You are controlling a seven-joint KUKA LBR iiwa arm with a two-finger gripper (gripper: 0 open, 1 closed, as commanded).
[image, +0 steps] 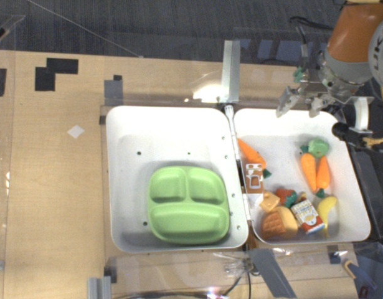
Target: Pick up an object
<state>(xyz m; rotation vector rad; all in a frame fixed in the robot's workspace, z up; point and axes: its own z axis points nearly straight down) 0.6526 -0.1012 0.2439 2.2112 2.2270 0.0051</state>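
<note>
My gripper point(299, 108) hangs open over the far edge of the right bin point(284, 132), with nothing between its fingers. Several toy foods lie in that bin. Two carrots point(316, 170) with a green top point(317, 147) rest near the right wall, below and to the right of the gripper. Another carrot point(250, 152) lies along the left wall beside a small carton point(255, 180). A bread loaf point(277, 223), a small labelled box point(306, 215) and a yellow piece point(328, 205) crowd the near corner.
A green divided plate point(188, 203) sits in the left bin point(135, 136) toward its near side. A metal post point(231, 73) stands behind the divider between the bins. The arm's orange band point(353, 33) is at the upper right.
</note>
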